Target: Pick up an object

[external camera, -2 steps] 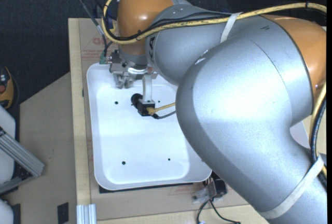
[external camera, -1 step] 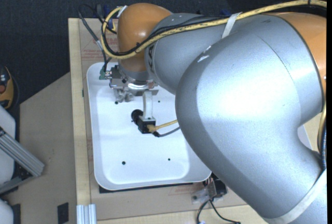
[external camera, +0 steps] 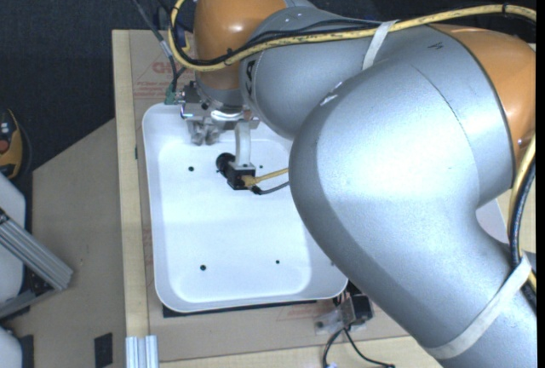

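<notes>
End effector (external camera: 203,133) hangs at the far end of the left white bin (external camera: 183,273), seemingly just above its floor; whether it is spread or closed cannot be told. Grey arm (external camera: 400,162) covers the right side of the table (external camera: 134,213), so the object to pick cannot be located.

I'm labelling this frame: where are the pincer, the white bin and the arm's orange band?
pincer (external camera: 203,136): camera view, its lower end.
white bin (external camera: 230,264): camera view, bare floor.
orange band (external camera: 234,10): camera view, its rounded top.
</notes>
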Robot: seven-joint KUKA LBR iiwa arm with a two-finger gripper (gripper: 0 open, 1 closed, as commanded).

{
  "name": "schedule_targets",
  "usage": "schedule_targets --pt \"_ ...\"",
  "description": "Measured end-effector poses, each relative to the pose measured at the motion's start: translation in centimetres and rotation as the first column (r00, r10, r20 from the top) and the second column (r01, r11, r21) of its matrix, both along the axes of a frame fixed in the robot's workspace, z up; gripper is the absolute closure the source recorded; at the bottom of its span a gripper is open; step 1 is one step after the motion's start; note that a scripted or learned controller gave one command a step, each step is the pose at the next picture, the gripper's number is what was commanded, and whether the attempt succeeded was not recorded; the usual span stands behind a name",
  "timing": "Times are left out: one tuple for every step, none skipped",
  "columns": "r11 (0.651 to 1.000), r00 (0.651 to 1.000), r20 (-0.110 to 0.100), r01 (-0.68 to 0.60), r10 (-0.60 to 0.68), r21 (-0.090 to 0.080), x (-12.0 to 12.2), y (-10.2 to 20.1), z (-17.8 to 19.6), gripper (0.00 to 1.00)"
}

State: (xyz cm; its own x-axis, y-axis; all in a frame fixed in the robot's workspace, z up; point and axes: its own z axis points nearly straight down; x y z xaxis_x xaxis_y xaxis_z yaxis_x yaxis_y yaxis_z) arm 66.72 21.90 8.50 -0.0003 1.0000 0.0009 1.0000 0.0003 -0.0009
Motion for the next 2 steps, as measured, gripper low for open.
schedule_targets --pt "1.000 1.000 0.001 0.000 0.000 -0.001 -0.09 0.52 -0.01 1.00" --pt "1.000 1.000 0.001 -0.001 0.001 -0.002 -0.10 0.56 0.00 1.00"
